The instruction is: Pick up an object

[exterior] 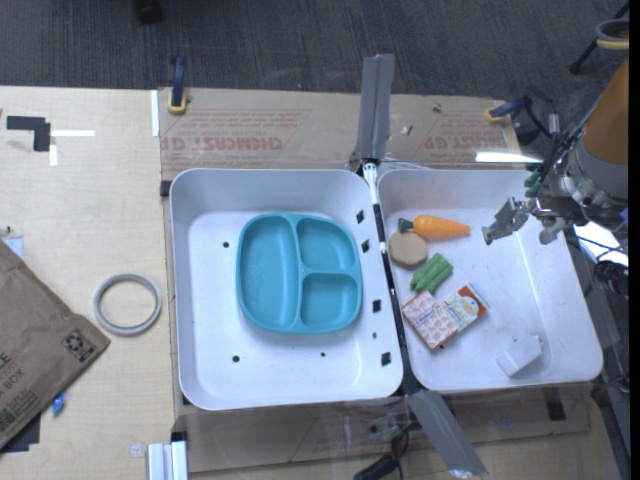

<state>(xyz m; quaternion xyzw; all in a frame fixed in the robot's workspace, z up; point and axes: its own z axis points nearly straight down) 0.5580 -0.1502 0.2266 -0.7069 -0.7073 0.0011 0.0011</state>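
Right bin [560,363], contents. A carrot [441,228], orange with a green stub at its left end, lies on its side in the upper left part of the bin, pointing right. Just below its green end sits a round tan disc [408,251], close against the bin's left wall. A green ridged piece [431,272], oblong and set on a slant, lies just below and to the right of the disc. A flat packet [444,316], printed in red, white and yellow, lies tilted near the bin's middle, its upper corner just beside the green piece. A small white block [519,353], hard to tell from the white floor, rests near the lower right corner, well apart from the rest.

The gripper [527,222] hangs over the upper right part of this bin, to the right of the carrot and apart from it. Its two fingers stand spread, and nothing lies between them. The grey arm enters from the right, with its orange band at the frame's edge.

Left bin [190,268]. A teal tray [299,272] with three compartments lies near its centre.

Worktop [80,218]. A grey tape ring [127,302] lies left of the bins; a brown cardboard box [35,353] lies at the lower left corner.
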